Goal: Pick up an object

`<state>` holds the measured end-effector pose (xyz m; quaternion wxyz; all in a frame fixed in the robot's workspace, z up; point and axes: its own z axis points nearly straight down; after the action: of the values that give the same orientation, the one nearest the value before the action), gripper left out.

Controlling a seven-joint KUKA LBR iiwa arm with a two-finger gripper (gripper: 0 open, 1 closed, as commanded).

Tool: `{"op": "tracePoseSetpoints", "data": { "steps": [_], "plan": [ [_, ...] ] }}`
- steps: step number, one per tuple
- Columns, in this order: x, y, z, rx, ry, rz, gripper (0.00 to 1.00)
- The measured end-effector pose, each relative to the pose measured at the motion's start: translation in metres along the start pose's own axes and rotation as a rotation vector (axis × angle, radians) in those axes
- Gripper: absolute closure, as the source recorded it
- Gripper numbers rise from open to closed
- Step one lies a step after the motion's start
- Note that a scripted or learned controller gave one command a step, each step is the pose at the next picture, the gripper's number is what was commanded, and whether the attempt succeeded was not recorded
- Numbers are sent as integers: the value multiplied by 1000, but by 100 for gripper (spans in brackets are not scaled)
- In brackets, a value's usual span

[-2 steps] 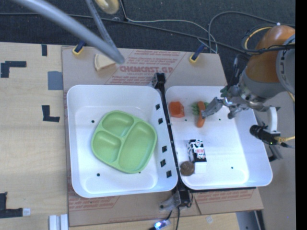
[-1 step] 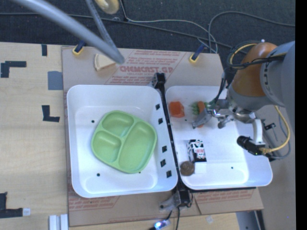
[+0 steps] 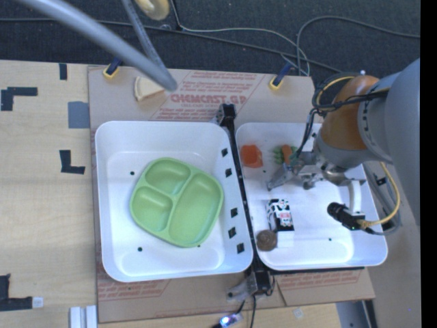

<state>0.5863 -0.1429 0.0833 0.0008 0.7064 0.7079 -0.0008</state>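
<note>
The right bin [image 3: 355, 251] holds several small objects. An orange block [image 3: 252, 156] lies near its back left corner, with a small green and orange piece [image 3: 285, 154] just right of it. A black and white carton [image 3: 280, 214] lies toward the front, and a round brown piece [image 3: 266, 239] sits just below it. My gripper [image 3: 285, 175] hangs low over the middle of this bin, between the small green and orange piece and the carton. Nothing visible is held in it.
The left bin [image 3: 113, 149] holds a green divided plate [image 3: 177, 201]. A black divider [image 3: 235, 183] runs between the bins. The grey arm with its orange band [image 3: 348, 125] covers the right bin's back right part. Cables [image 3: 372, 217] loop near the right wall.
</note>
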Motion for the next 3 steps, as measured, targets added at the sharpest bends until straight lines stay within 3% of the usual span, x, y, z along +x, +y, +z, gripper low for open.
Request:
{"op": "tracePoseSetpoints", "data": {
  "steps": [1, 3],
  "plan": [
    [0, 1, -13, -3, -1, 0, 100],
    [-11, 0, -125, -4, 1, 2, 100]
  ]
}}
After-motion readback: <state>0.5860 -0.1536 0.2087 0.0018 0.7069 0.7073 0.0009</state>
